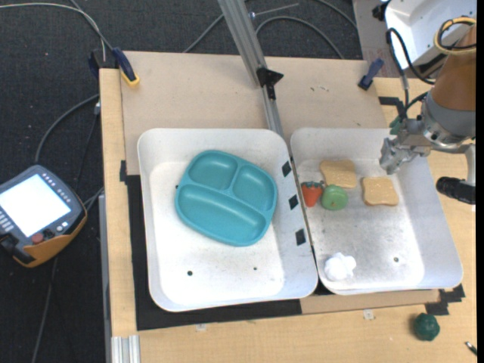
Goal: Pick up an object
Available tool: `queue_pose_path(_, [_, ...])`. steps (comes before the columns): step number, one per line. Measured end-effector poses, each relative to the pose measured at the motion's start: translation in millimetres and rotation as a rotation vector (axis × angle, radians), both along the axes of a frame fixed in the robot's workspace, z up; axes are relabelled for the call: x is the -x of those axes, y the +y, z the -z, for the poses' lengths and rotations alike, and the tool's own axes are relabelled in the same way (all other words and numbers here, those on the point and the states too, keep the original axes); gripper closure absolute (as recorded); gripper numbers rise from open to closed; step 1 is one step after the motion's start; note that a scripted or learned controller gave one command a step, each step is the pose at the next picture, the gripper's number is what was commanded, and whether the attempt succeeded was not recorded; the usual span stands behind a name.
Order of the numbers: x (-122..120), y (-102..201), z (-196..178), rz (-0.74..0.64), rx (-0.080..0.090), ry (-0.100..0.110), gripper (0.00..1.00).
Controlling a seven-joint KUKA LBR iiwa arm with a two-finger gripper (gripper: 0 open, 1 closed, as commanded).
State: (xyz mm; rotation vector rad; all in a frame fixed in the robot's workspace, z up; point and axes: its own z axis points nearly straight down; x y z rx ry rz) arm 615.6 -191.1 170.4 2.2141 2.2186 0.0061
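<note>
On the dark floor at the far left lies a handheld control pendant with a pale screen and orange trim [36, 214], its cables trailing over the carpet. The tan wooden surface [189, 89] carries two shallow white bins side by side. The left white bin [162, 278] holds a teal plastic divided plate [225, 197], lying flat and a little toward the bin's far side, with its three compartments facing up. A grey metal pole [242, 32] slants down from the top of the view and ends at the gap between the two bins.

The right white bin [423, 255] holds the loose things. Near its left wall sits a small red-orange toy vegetable [311, 193], touching a round green toy fruit [334, 197]. Just behind these lies a tan slice of toy bread [338, 174], and to their right a second tan toy bread slice [380, 191]. A crumpled white lump [340, 266] rests near the bin's front edge. On the surface beyond the bin's front right corner sits a small dark green ball [426, 326].

The arm enters from the right, its orange band [460, 89] above a grey wrist, and points downward over the far right part of the right bin. The gripper [393, 157] hangs just above and behind the second bread slice, apart from it; nothing shows between its fingers, and I cannot tell how wide they stand.
</note>
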Motion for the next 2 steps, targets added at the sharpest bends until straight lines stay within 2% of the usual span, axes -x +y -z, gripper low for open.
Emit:
queue_pose_path(1, [7.3,0.6,-60.3,0.000,0.000,0.000,1.00])
queue_pose_path(2, [6.3,0.8,-70.6,0.000,-0.001,0.004,1.00])
